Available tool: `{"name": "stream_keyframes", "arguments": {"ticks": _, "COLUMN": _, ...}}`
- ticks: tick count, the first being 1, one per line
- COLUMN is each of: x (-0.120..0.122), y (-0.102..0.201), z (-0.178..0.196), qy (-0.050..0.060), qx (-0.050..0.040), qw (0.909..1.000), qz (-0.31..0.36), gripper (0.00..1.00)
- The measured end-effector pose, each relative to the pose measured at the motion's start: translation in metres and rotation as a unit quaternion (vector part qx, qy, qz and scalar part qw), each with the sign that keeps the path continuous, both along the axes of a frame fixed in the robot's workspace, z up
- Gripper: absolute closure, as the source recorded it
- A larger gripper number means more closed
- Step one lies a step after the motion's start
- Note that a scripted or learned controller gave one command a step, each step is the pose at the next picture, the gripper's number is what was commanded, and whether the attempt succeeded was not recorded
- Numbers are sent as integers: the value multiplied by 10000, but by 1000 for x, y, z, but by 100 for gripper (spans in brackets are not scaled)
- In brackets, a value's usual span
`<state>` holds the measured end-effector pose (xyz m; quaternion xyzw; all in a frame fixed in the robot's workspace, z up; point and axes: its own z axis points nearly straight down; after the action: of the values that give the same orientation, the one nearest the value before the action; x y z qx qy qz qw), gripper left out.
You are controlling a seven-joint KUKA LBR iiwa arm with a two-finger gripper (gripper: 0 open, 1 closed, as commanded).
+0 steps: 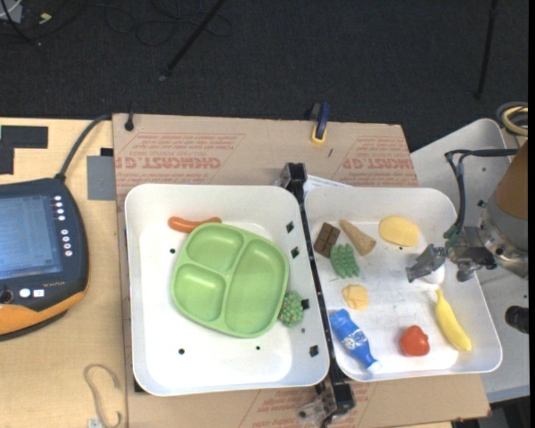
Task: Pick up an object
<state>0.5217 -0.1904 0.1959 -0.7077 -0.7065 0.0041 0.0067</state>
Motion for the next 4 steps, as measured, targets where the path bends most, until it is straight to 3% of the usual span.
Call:
{"name": "stream_keyframes", "arguments": {"ticks": 1, "x": 3, "y": -1, "z": 7, "qy": -71, "qx": -18, "qw": 10000, "qz": 10, "gripper": 0}}
{"name": "stream_keyframes", "arguments": {"ticks": 3, "x": 5, "y": 5, "z": -95, "qy": -47, "qx": -1, "qw": 10000, "qz": 12, "gripper": 0}}
{"name": "stream_keyframes", "arguments": {"ticks": 4, "x": 5, "y": 6, "z": -109, "qy": -54, "qx": -8, "qw": 10000, "qz": 6, "gripper": 0}}
